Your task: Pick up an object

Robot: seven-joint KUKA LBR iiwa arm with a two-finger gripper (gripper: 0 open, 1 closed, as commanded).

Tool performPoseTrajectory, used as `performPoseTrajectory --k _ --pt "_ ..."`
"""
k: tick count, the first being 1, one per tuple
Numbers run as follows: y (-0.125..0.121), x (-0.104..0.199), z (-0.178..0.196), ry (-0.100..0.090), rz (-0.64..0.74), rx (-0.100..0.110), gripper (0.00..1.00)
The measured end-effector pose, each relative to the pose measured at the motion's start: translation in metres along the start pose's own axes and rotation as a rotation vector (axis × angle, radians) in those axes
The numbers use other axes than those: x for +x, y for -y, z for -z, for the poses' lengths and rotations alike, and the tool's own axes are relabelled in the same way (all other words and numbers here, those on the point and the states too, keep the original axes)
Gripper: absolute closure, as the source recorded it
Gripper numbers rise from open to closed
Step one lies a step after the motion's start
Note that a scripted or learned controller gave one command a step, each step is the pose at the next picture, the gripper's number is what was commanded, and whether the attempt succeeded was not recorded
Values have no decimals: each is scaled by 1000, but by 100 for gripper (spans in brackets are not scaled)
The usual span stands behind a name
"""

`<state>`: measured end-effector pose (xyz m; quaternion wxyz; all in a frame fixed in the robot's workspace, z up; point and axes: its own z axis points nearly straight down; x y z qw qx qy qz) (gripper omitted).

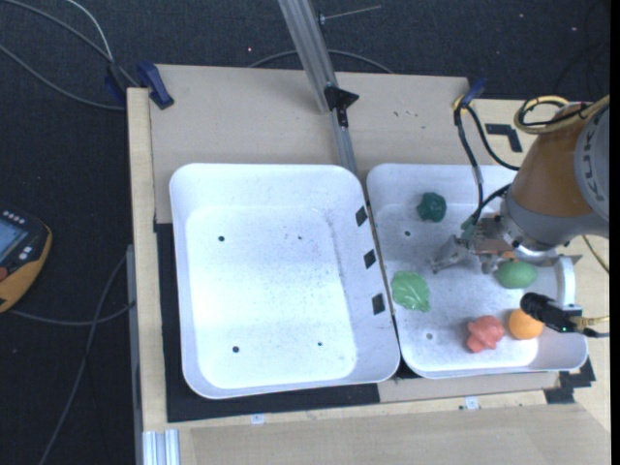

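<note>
Objects lie scattered across the right-hand shallow white bin point(417, 352): a dark green rounded lump point(431, 206) near its far side, a pale green crinkled leafy piece point(411, 291) close to the wall it shares with the other bin, a pinkish-red knobbly lump point(483, 333) toward the near edge, a small orange ball point(524, 325) just beside that, and a light green rounded piece point(515, 275) a little further back. Over this same bin hangs the two-finger gripper point(455, 255), low above the speckled floor in the open patch between the dark green lump and the leafy piece; one thin metal finger point(448, 259) slants down toward the bin floor, and nothing can be seen between the fingers. Whether they are spread or closed I cannot tell from here. The light green piece sits right beside the wrist, partly tucked under it. Behind the wrist the grey arm with its orange band point(552, 177) comes in from the right, with black and yellow cables looping over it. The left-hand white bin point(262, 279) lies alongside, on the tan bench point(242, 114).
</note>
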<state>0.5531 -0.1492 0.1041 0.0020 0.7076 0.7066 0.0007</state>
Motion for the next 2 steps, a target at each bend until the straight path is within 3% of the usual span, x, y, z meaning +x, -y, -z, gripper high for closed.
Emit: performPoseTrajectory --k 1,2 --pt "63 68 -15 -3 4 3 0" --pt "11 90 88 -2 5 -5 0"
